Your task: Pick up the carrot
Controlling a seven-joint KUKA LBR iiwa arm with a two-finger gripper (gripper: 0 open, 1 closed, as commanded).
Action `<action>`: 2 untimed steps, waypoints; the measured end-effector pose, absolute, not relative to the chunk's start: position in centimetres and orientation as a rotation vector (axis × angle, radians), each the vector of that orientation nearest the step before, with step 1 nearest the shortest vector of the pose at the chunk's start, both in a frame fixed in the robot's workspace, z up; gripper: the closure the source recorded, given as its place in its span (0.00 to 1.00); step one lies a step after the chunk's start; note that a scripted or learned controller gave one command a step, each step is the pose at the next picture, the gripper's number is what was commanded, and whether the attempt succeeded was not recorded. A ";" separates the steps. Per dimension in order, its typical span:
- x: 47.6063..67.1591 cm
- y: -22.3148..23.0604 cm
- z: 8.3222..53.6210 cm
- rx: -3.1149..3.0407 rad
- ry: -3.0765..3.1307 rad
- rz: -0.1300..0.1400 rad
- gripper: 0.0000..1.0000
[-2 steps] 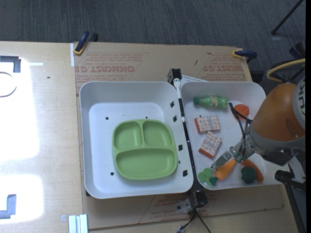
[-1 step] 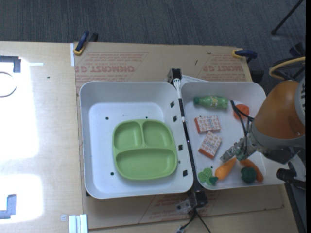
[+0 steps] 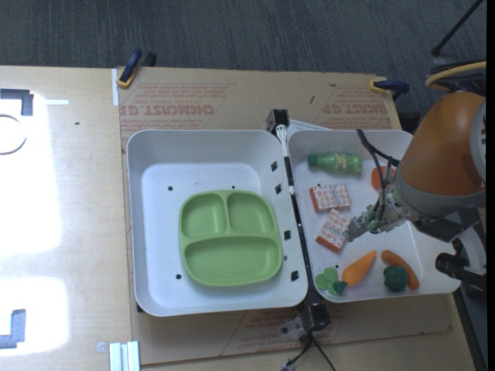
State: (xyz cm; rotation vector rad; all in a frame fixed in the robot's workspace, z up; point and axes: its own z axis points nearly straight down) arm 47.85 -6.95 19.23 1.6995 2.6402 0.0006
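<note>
An orange carrot (image 3: 359, 268) with a green leafy top lies near the front edge of the right bin (image 3: 352, 139), pointing up and to the right. A second orange carrot (image 3: 402, 267) with a dark green top lies just to its right. My gripper (image 3: 362, 225) hangs low over the middle of the right bin. It is above and slightly behind the first carrot, and its tip is beside a red-and-white box (image 3: 333, 230). Nothing shows between it and the carrots.
The right bin also holds a green bottle (image 3: 336, 161), another red-and-white box (image 3: 330, 197) and a red item (image 3: 376, 178) partly hidden by the arm. A green divided plate (image 3: 230, 238) lies in the left bin (image 3: 155, 207).
</note>
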 end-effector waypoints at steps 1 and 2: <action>47.9 -6.9 19.2 1.698 2.640 0.001 0.00; 47.8 -9.9 14.4 1.373 2.826 0.000 0.00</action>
